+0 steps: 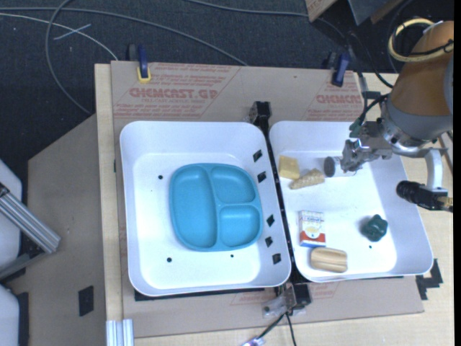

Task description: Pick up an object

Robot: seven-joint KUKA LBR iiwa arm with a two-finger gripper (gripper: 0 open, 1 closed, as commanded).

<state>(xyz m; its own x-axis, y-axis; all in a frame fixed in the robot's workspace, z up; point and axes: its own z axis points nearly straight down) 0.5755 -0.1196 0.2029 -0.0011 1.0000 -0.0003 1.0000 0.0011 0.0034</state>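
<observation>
The right bin [403,258] holds several small things: a pale yellow block [289,167], a tan crumbly piece [307,179], a red and white carton [312,228], a bread roll [328,259] and a dark green object [374,228]. My gripper [350,157] hangs over the bin's far right part, just right of a small grey piece [329,166] and the tan piece. Nothing shows between its fingers. The arm reaches in from the right, its orange band near the top right corner.
The left bin [144,258] holds a blue divided plate [215,206]. Black clips line the divider between the bins [270,193]. Blue clamps [143,61] sit at the board's back edge. A black fixture [421,193] juts in at the right bin's rim.
</observation>
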